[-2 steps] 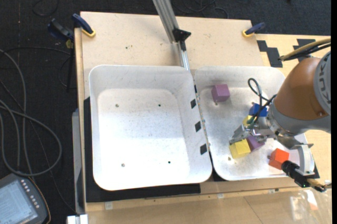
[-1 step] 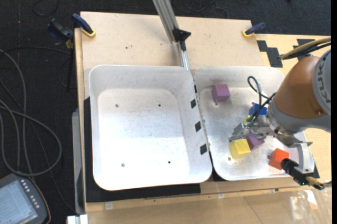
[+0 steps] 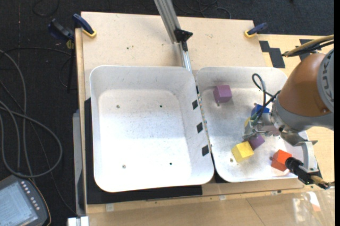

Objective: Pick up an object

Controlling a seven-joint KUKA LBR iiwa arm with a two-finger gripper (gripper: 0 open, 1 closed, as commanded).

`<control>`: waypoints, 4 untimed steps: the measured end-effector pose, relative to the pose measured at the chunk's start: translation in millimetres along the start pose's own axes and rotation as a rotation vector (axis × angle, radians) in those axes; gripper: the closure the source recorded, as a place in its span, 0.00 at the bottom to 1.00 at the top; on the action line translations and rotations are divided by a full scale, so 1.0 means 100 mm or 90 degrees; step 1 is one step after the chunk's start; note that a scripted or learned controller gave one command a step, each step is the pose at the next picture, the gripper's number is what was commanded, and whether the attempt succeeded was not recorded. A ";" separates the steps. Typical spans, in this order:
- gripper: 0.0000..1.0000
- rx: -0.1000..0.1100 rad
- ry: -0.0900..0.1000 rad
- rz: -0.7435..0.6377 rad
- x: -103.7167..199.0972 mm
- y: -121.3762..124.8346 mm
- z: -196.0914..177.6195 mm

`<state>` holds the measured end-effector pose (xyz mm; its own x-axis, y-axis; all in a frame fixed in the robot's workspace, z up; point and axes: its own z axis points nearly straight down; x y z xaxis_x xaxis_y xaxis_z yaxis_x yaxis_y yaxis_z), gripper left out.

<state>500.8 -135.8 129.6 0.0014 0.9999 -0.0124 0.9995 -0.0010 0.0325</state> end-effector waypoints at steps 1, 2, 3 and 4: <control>1.00 0.016 0.007 -0.003 0.09 0.07 -0.55; 1.00 0.017 0.007 -0.003 0.08 0.11 -1.01; 1.00 0.020 0.009 -0.005 0.60 0.23 -0.92; 1.00 0.019 0.009 -0.006 1.17 0.39 -1.02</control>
